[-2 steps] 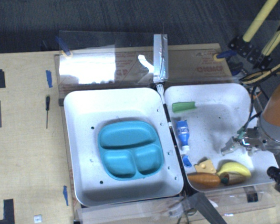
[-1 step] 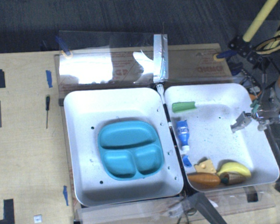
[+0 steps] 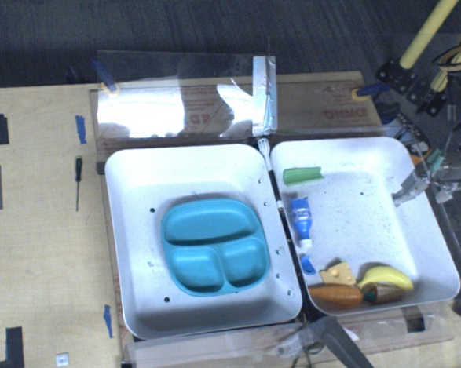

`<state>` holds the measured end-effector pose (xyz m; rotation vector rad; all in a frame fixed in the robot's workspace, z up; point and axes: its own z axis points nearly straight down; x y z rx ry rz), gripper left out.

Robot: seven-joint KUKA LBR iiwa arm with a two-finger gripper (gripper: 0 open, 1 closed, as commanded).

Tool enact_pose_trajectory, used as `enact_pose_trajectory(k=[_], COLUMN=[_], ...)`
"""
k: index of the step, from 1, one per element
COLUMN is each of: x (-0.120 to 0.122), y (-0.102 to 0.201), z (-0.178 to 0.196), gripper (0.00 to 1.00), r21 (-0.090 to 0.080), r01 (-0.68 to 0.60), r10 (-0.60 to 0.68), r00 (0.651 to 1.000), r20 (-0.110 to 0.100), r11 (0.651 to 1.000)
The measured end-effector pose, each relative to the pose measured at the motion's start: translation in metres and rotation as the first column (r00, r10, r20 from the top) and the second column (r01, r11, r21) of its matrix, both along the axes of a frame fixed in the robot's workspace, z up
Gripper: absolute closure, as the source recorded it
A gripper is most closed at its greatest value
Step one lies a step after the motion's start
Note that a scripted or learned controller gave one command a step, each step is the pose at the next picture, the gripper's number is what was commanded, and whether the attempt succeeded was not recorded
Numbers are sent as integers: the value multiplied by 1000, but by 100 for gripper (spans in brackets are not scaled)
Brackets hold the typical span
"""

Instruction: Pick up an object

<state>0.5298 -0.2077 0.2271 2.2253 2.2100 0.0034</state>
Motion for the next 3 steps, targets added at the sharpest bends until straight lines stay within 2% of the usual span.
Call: enact_pose_trajectory(k=[1,2,3], x=[-51,-51,-49], y=[9,8,-8], z=[-81,-80,15], gripper=[0,0,0], r21=[3,3,0], r01=[104,105,-36], r10=[-104,-105,36], r00=[995,994,999], r20=[-9,-6,0], r11=[995,994,999])
